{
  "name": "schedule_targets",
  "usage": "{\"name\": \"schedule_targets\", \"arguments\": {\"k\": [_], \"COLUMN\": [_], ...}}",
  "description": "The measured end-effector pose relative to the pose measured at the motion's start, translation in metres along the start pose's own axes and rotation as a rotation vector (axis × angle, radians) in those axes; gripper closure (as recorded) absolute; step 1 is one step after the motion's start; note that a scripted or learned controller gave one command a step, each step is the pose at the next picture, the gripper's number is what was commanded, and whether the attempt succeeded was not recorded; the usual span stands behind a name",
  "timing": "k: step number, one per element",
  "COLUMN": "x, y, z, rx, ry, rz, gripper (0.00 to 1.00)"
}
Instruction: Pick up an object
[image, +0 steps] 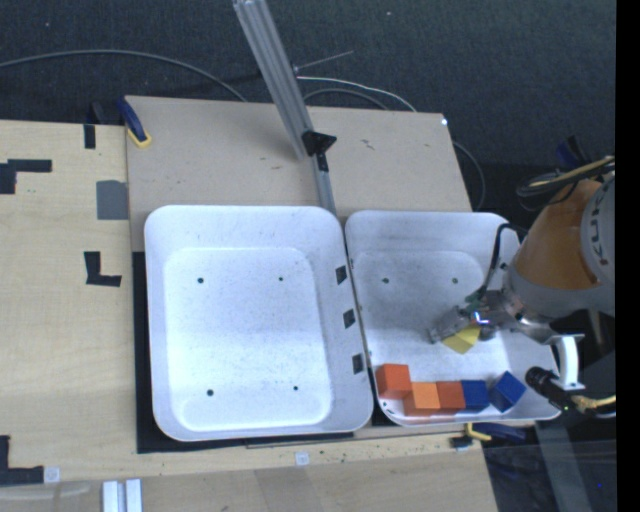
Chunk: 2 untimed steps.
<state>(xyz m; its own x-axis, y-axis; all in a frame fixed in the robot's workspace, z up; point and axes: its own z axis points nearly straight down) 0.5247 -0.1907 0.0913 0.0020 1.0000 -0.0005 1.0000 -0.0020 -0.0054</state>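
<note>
Yellow block (461, 342) pinched between the closed jaws, low in the right bin (420, 255), orange and blue blocks (447, 393) nearby.

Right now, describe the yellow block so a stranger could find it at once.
Look in the right bin, near its middle-right, by the gripper. The yellow block lies apart from the row of orange and blue blocks along the near wall, and is the sole yellow one.

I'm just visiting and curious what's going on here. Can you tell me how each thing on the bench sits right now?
Gripper: low in the right bin, at the yellow block.
Yellow block: tilted, right under the gripper; held or not, cannot tell.
Orange blocks: lying along the front wall.
Blue blocks: lying beside the orange ones.
Right bin: holds all the blocks.
Left bin: sits beside the right bin.
</note>
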Motion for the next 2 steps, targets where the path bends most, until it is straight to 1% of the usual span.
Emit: {"name": "schedule_targets", "arguments": {"k": [1,2], "x": [0.002,0.064], "y": [0.002,0.052], "z": [-0.010,-0.050], "rx": [-0.002,-0.010], "ry": [0.002,0.002], "rz": [-0.005,-0.011], "gripper": [1.00,1.00]}}
